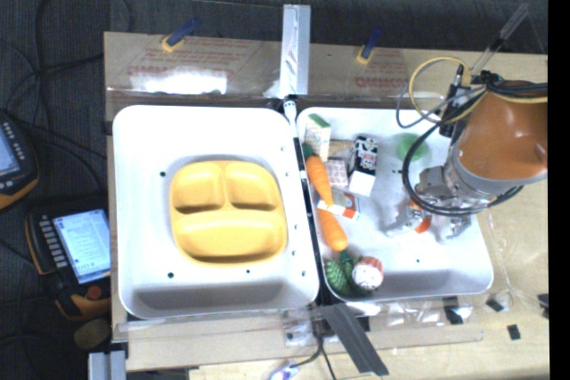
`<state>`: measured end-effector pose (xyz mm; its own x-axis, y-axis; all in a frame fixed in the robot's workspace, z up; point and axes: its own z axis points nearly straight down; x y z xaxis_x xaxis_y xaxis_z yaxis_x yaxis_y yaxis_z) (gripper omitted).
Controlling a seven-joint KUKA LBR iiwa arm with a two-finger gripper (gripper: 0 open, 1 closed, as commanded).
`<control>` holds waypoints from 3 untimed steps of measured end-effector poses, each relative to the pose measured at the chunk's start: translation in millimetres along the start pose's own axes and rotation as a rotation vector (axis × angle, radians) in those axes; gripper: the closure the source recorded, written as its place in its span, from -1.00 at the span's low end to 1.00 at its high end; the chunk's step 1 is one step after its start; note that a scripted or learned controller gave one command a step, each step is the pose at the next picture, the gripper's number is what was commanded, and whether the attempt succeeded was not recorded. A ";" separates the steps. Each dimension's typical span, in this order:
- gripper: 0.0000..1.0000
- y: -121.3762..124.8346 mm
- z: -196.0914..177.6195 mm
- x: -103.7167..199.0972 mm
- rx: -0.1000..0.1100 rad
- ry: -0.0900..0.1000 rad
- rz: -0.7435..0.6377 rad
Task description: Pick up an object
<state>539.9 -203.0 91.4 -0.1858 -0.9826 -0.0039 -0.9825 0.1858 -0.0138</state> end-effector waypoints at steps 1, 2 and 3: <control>-1.00 -50.3 1.0 -5.1 -0.008 -0.016 -0.103; -1.00 19.2 -0.2 -6.9 0.002 0.003 0.105; -1.00 -17.0 1.5 -0.4 -0.010 -0.001 0.091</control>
<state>556.7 -205.8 90.2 -0.2746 -0.9616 -0.0052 -0.9616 0.2746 -0.0030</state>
